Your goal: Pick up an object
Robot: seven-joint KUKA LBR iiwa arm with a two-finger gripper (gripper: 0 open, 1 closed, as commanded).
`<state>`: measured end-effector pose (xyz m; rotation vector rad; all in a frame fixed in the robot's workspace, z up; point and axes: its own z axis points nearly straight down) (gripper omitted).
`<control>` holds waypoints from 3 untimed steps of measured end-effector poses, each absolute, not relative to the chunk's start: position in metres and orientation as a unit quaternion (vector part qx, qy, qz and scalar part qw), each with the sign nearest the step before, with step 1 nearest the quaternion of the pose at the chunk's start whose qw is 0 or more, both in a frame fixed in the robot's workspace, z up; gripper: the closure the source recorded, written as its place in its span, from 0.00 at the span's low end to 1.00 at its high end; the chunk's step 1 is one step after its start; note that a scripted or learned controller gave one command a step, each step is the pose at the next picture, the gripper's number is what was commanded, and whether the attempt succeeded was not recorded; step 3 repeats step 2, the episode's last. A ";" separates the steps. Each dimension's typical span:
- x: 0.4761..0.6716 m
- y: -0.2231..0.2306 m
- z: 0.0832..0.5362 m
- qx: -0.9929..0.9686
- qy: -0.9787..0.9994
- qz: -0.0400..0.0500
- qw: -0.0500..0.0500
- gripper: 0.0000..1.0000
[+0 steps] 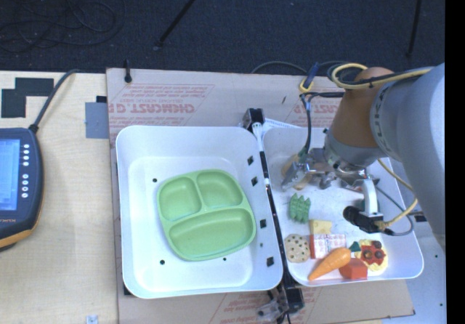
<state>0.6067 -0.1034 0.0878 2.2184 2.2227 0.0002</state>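
My gripper (299, 176) hangs low over the back left part of the right bin (407, 261), with the grey arm and its orange band (354, 115) reaching in from the right. Just in front of the gripper lies a green toy vegetable (298, 208), apart from it. Further forward lie a round cookie (296, 247), a yellow cheese wedge (320, 227), a red and white packet (325, 244), an orange carrot (330, 262), a red block (354, 270) and a pizza slice (373, 253). I see nothing held by the gripper.
The left bin (138, 170) holds a green divided plate (205, 213). A black clamp strip (263, 192) runs between the bins. Cables loop around the wrist (341, 72). A pendant with a screen (14, 177) rests on the bench at far left.
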 end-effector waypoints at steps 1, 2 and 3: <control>0.559 -0.088 0.088 0.708 0.706 -0.001 -0.002 0.00; 0.561 -0.089 0.099 0.708 0.706 0.000 -0.002 1.00; 0.561 -0.089 0.099 0.708 0.706 0.000 -0.002 1.00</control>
